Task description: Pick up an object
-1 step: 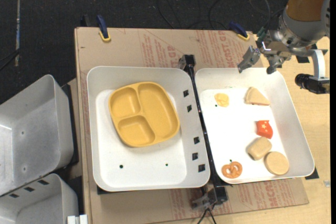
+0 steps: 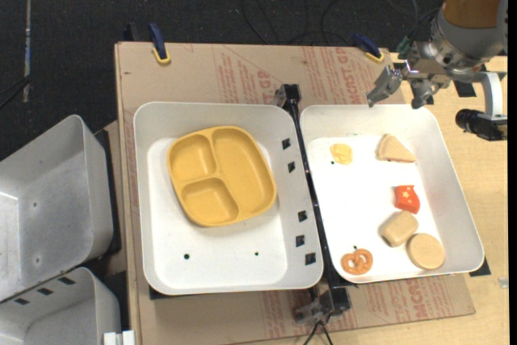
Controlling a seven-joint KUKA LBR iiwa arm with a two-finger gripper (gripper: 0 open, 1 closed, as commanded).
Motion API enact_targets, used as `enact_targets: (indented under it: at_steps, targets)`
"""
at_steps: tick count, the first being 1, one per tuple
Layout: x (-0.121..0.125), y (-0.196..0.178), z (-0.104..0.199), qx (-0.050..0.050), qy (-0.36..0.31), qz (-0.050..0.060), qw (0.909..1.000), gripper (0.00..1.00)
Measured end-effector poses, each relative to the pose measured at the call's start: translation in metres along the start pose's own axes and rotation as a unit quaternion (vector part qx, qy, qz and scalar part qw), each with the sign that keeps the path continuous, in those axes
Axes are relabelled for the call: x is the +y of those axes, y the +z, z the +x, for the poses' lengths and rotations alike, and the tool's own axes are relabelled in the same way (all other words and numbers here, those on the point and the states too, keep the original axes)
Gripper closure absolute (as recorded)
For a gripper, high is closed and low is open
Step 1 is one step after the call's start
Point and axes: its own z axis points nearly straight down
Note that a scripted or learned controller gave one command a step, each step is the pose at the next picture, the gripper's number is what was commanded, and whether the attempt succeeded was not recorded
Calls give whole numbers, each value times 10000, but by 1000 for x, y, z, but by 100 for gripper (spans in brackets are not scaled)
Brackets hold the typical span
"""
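Pincer: the gripper [image 2: 401,88] hangs over the right bin's [image 2: 459,188] far edge, fingers spread wide, holding nothing.
Nearest object: tan wedge [image 2: 395,149], in the far part of that bin, just nearward of the gripper.
Wedge's long axis: roughly across the bin.

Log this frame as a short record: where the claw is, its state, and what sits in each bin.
claw position: claw above the far edge of the right bin
claw state: open, holding nothing
left bin: yellow divided plate
right bin: yellow disc, sandwich wedge, red piece, bread roll, round cookie, pretzel
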Motion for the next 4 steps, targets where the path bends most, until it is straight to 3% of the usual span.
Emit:
enact_targets:
  at_steps: [3, 4]
  targets:
    - [-4, 151, 0, 4, -4, 22, 10000, 0]
    - [-2, 136, 0, -3, -3, -14, 10000, 100]
